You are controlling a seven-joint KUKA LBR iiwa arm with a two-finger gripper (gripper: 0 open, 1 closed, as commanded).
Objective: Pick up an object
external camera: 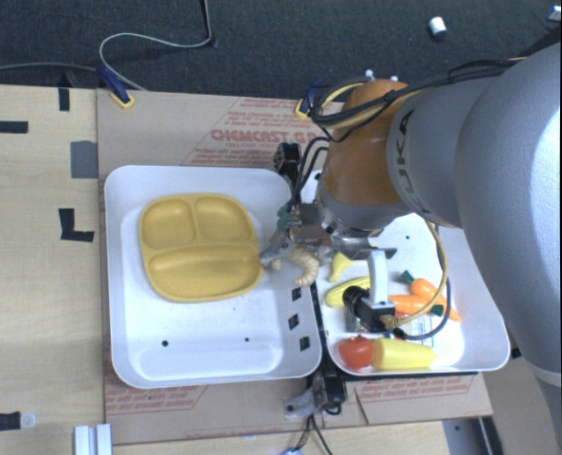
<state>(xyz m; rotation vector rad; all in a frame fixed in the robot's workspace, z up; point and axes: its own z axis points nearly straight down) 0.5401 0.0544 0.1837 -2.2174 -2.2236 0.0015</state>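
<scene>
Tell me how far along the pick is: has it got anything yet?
Done: the arm has reached in, its pincer low at the left bin's right edge, beside the yellow divided plate. In hand: a small tan object sits at the pincer, but a grasp can't be confirmed. Left: securing it and lifting; the toy foods lie in the right bin.

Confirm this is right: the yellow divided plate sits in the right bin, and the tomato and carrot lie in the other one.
Not quite. The camera view shows the yellow divided plate in the left bin, not the right one. The tomato and carrot lie in the other one, the right bin.
</scene>
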